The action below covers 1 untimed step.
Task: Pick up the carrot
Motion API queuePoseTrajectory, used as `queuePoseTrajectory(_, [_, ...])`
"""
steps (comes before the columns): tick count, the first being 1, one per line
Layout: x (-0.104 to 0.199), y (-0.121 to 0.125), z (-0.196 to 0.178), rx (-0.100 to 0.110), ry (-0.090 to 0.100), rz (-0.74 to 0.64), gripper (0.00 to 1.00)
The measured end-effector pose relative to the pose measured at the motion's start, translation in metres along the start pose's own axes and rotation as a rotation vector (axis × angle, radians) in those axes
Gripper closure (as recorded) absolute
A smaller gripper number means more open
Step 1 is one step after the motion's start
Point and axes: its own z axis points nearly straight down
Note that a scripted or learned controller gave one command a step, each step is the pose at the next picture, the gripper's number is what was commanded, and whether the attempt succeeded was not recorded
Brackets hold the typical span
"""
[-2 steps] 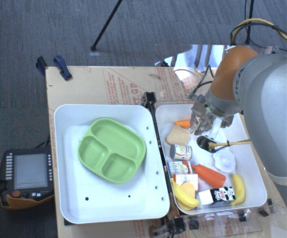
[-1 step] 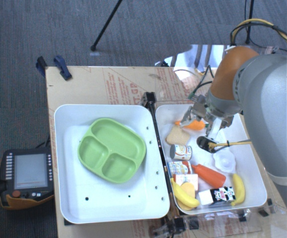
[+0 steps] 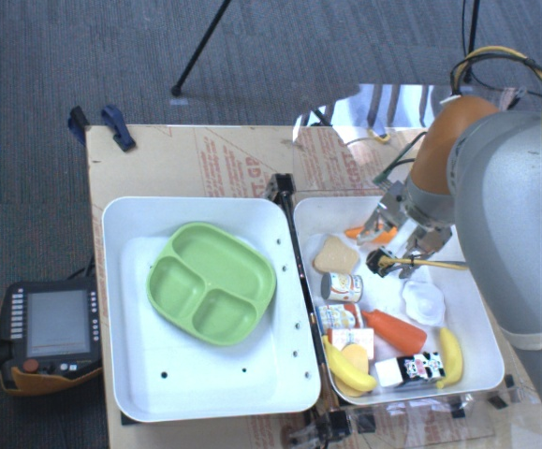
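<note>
Carrot (image 3: 395, 331): one, orange, tapered. It lies flat in the right bin (image 3: 327, 215), at about 6 o'clock from the bin's centre, on a slant with its narrow end toward 10 o'clock and its thick end toward 4 o'clock. Nothing covers it.

Neighbours of the carrot:
- small printed box (image 3: 338, 318), just beside it at 9 o'clock
- black-and-white carton (image 3: 411, 369), near it at 5 o'clock
- banana (image 3: 451, 355), at 4 o'clock, along the bin's wall
- second banana (image 3: 349, 371), at 7 o'clock
- clear plastic cup (image 3: 423, 299), at 1 o'clock
- small can (image 3: 343, 287), at 10 o'clock
- tan bread-like piece (image 3: 336, 253), further out at 11 o'clock

Gripper (image 3: 389, 241): at about 12 o'clock in the right bin and at 12 o'clock from the carrot, apart from it, with the cup and bare bin floor between. Whether it is open or closed cannot be told from this angle, and nothing can be seen held in it. A small orange scrap (image 3: 356, 233) shows at its 9 o'clock, too little visible to identify.

Left bin (image 3: 111, 251): one green divided plate (image 3: 212, 283), near its centre.

Progress, as judged: the pick is not done, since the carrot rests on the bin floor, not gripped or lifted. What is left is to bring the tool toward 6 o'clock over the carrot, lower it, grip and lift. The box and carton crowd the approach on two sides.
</note>
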Motion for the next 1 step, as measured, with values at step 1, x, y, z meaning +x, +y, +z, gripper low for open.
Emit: queuePoseTrajectory(1, [0.0015, -0.0011, -0.0098, 0.001, -0.002, -0.007, 1.0])
